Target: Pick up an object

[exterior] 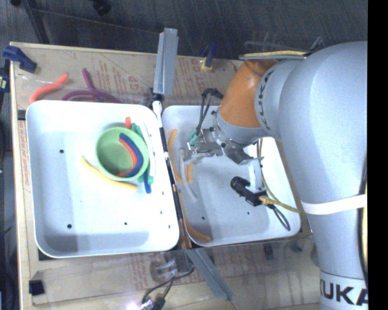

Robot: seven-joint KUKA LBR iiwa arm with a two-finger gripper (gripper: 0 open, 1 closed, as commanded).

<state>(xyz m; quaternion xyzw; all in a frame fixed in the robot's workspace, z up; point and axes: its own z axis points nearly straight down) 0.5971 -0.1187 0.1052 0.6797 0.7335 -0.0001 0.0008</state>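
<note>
Arm: your gripper (195, 148) is down in the right bin (281, 173), at its far-left part, close to the wall shared with the left bin (45, 173)
Tool state: you cannot tell how the tool is set; the wrist and glare hide it
Candidate object: an orange strip (188, 171) lies just beside the tool on the near side (another orange piece (172, 142) hugs the dividing wall)
Other contents: the green bowl (119, 154) with coloured pieces sits in the left bin, well apart from the arm
Risk: so near the wall, a thin flat strip may slide or be pushed against the rim instead of being caught
Risk: the black cable fitting (244, 190) trailing below the wrist could snag or sweep things as you lift
</note>
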